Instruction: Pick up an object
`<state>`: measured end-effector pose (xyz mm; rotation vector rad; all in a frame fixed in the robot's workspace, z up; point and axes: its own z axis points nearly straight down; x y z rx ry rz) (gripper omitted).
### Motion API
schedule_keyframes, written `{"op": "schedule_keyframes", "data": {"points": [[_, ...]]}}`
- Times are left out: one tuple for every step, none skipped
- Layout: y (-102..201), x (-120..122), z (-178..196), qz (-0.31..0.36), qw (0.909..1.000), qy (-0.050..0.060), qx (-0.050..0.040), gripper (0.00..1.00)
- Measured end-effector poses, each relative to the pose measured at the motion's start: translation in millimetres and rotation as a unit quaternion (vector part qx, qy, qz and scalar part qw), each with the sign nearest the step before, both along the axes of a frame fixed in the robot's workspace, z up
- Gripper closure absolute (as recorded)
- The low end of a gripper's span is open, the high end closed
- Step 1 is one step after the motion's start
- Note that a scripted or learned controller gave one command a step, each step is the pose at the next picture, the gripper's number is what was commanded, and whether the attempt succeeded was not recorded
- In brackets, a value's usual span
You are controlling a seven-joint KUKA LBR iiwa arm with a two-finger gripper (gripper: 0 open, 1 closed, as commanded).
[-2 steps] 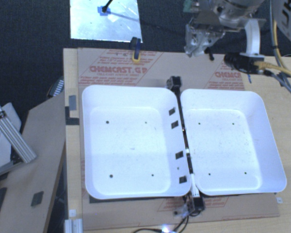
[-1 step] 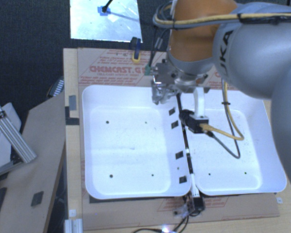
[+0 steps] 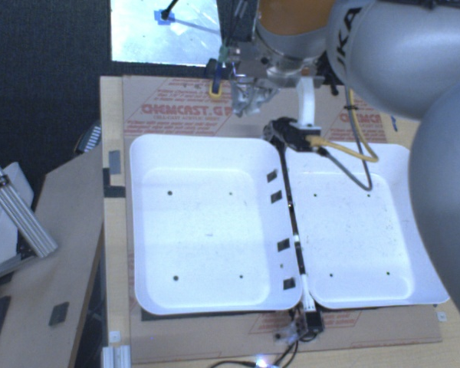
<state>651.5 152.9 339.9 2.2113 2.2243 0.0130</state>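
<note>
Camera view is showing the arm reaching in from the right, with its gripper hanging above the far rim of the left bin, over the brown board. Whether its fingers are spread or closed, I cannot tell. No object is showing between them. The right bin is sitting just beside the left one.

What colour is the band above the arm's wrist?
Orange; the band shows in the camera view, just above the gripper.
</note>
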Motion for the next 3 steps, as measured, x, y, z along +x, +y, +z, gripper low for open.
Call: {"op": "schedule_keyframes", "data": {"points": [[67, -98, 188, 0.004, 1.0, -0.005, 0.0048, 1.0], [22, 4, 113, -0.005, 1.0, 0.007, -0.0031, 1.0], [71, -71, -3, 0.002, 0.9999, 0.012, -0.002, 1.0]]}}
